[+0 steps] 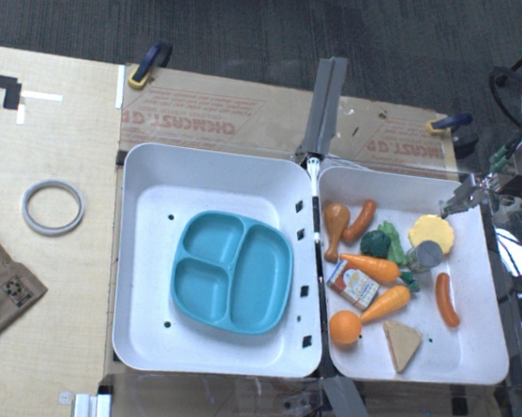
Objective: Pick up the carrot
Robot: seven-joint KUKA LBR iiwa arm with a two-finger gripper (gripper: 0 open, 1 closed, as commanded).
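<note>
Approach step here: the jaws [452, 206] hover over the right bin's [483, 362] far corner, grip unreadable from here, while the carrot [369, 266] lies mid-bin among toy food, needing a descent toward it.

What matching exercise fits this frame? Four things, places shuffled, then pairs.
Things:
1. blue divided plate
2. orange ball
3. tape ring
4. sausage

Places:
A. on the wooden bench, left of both bins
B. near the right wall of the right bin
C. middle of the left bin
D. front left of the right bin, beside the bread slice

Pairs: 1-C, 2-D, 3-A, 4-B
</note>
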